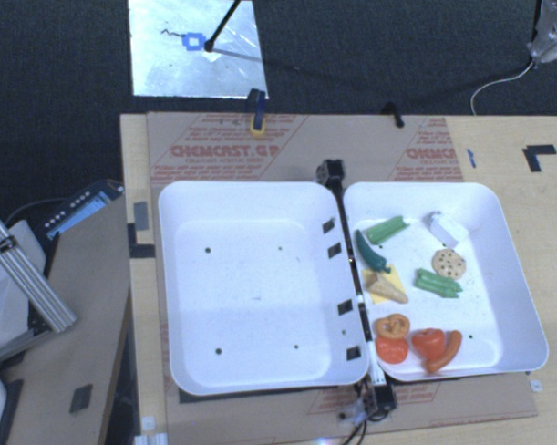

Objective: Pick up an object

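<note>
The right bin holds several small toy foods. A green pod lies near its back left, with a darker green pepper just below it. A white block and a round cookie sit toward the back right. A second green pod lies mid-bin. A yellow cheese wedge rests by the left wall. At the front are an orange round piece, a red tomato slice, and a red pepper with a sausage.
The left bin sits beside the right one, joined by a dark hinge strip. Both rest on a cardboard sheet over the bench. A yellow clamp stands at the back; a metal rail lies at the far left.
</note>
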`<state>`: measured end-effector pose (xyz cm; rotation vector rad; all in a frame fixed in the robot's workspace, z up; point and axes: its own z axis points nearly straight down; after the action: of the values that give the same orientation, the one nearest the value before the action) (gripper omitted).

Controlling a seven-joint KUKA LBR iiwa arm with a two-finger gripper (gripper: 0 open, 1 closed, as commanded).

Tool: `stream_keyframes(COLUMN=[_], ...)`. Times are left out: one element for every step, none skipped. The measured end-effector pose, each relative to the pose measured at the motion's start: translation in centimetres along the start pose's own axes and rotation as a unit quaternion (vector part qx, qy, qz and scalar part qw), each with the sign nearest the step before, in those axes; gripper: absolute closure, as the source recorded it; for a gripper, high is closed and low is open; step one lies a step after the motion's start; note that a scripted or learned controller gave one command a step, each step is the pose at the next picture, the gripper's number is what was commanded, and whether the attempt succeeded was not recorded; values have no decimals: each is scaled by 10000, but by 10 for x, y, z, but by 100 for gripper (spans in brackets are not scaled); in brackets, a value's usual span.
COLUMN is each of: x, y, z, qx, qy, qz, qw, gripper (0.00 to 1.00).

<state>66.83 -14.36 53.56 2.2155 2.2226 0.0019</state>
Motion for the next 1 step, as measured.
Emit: stream_keyframes(x=[-7], y=[0], z=[0], qx=[-3], qy=[-3], qz=[14], qw=[10000], gripper=[100])
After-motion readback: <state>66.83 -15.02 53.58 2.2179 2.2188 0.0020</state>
